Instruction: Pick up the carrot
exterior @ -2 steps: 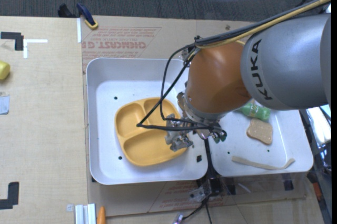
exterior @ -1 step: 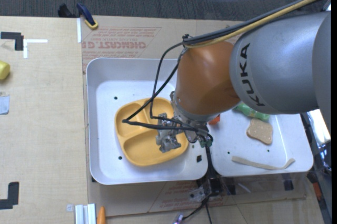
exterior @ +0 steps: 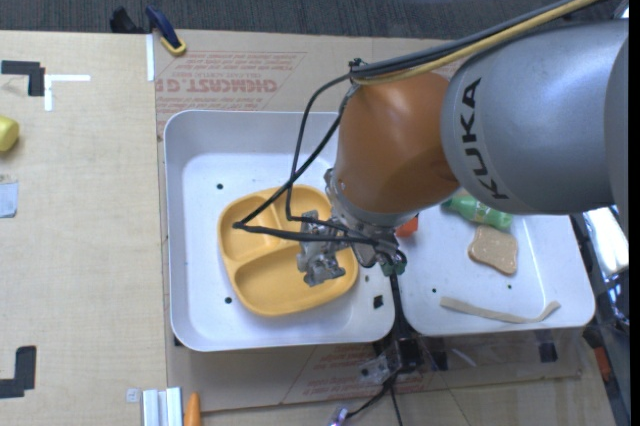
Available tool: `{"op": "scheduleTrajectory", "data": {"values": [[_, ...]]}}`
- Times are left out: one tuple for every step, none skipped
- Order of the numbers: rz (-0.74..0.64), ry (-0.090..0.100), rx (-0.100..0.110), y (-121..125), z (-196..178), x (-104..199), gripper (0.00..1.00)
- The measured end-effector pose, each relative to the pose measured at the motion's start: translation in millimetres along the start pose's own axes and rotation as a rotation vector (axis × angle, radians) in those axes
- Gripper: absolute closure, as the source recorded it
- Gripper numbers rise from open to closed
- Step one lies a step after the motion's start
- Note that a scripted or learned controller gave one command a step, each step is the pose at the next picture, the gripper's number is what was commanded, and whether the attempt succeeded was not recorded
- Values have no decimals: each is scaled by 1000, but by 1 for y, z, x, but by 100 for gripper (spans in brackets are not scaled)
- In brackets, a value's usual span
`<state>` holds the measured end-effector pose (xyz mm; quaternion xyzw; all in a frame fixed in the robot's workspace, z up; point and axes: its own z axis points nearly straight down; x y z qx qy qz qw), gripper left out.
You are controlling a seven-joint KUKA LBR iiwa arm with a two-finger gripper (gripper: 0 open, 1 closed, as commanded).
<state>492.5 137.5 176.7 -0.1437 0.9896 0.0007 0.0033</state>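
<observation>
In the left bin (exterior: 190,244), the gripper (exterior: 320,264) hangs over the yellow divided plate (exterior: 255,254), low above its right compartment. Whether the gripper is open or closed can't be read from this angle: cables and the wrist clutter it. No item is visible in its grasp.

Carrot (exterior: 405,226): only a small orange-red bit shows, just beside the wrist, approx. at the seam where the two bins meet. The orange band of the arm (exterior: 395,149) covers the rest. The green piece (exterior: 478,210) in the right bin (exterior: 560,299) may be its leafy end, but that's not certain.

Step in hand (judged): approach, grasp not yet made. The gripper sits left of the target, i.e. over the plate, not over the carrot.

Procedure:
1. Lift clear of the plate rim before any sideways travel.
2. Shift toward the right bin until the gripper is centred over the orange body.
3. Align the jaws across the carrot's short axis, not along it.
4. Descend straight. Watch the bin walls at the seam, as they could block one side.
5. Keep clear of the tan slice (exterior: 495,249) nearby.
6. Confirm the hold visually before lifting.
</observation>
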Motion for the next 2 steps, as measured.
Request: {"op": "scheduleTrajectory", "data": {"values": [[-97,6,1,-31,-2,8,100],[282,3,2,-30,-42,-11,100]]}}
